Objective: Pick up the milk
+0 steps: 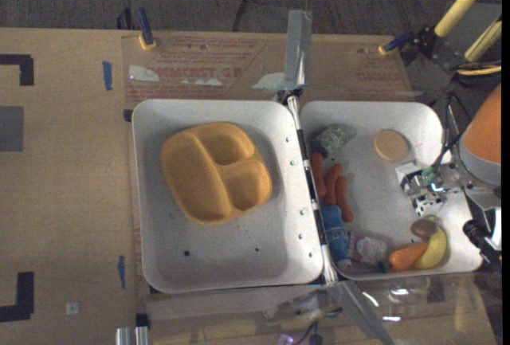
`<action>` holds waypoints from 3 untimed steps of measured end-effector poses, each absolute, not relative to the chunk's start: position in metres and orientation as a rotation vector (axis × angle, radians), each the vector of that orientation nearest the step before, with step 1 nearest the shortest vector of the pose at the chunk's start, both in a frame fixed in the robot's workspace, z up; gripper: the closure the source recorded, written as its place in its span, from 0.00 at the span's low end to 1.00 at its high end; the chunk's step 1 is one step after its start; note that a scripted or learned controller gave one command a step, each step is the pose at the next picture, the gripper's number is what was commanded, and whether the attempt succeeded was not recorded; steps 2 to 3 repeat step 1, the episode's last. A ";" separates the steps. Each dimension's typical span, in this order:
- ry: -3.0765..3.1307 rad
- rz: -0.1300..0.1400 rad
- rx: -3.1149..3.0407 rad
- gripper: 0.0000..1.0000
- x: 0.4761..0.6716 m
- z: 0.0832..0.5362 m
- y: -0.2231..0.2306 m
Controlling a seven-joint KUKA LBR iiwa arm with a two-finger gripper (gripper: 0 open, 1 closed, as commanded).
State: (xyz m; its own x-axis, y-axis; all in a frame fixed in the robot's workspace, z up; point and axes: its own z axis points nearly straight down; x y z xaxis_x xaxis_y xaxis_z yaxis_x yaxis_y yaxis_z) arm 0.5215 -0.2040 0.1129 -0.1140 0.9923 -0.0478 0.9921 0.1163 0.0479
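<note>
We take the small white carton, just below-right of the tan disc in the right bin, for the milk. The gripper sits right beside it, prob. lining up a grasp. Whether it's open or closed we can't tell.

Tan bench under two white bins (side by side), blue tape bits
</note>
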 end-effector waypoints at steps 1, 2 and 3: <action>2.284 -0.002 2.161 1.00 0.504 0.194 -0.153; 2.284 -0.002 2.161 1.00 0.504 0.194 -0.153; 2.284 -0.002 2.161 1.00 0.504 0.194 -0.153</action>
